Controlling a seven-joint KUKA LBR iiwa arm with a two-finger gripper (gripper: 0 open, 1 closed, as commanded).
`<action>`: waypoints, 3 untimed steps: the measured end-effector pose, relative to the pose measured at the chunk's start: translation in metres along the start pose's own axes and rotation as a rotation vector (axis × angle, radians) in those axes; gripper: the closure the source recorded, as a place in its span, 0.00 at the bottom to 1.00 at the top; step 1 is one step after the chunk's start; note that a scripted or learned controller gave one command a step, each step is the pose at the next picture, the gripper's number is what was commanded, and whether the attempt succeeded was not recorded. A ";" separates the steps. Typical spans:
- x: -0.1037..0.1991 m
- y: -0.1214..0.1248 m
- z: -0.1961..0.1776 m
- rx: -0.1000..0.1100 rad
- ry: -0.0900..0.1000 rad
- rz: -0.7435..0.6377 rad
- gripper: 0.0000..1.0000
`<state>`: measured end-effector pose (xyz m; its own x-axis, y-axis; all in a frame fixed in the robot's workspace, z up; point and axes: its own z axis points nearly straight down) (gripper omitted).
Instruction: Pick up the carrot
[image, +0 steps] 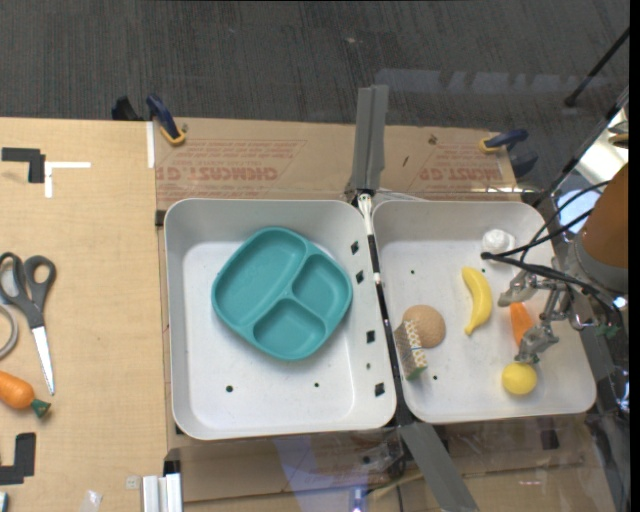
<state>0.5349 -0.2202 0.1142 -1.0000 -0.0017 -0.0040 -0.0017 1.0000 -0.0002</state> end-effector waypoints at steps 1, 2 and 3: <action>-0.022 -0.001 0.021 0.000 -0.003 0.045 0.00; -0.024 0.000 0.010 0.001 -0.009 0.044 1.00; 0.052 -0.001 0.021 0.000 0.000 -0.125 1.00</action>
<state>0.4826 -0.2214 0.0925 -0.9920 -0.1262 -0.0042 -0.1262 0.9920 -0.0003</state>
